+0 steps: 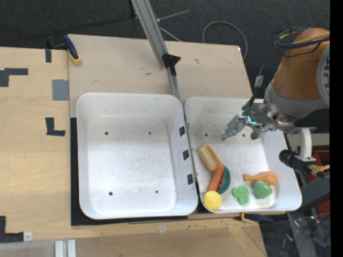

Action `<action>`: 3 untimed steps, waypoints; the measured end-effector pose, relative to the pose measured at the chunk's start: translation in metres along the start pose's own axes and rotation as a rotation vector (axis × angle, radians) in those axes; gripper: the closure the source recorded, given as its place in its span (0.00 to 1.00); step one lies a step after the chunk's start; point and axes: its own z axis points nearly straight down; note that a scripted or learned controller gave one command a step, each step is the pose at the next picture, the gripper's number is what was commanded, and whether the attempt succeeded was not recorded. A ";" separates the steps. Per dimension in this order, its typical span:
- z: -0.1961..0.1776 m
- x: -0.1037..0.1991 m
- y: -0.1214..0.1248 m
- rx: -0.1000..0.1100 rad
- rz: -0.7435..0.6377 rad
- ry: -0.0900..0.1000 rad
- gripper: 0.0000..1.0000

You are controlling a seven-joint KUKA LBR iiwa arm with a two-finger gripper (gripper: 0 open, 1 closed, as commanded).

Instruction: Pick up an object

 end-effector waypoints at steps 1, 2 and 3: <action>-0.002 0.000 0.001 -0.004 -0.001 -0.001 0.00; 0.060 -0.007 -0.001 0.003 0.001 -0.001 0.00; 0.125 -0.005 -0.001 0.003 0.001 0.000 0.00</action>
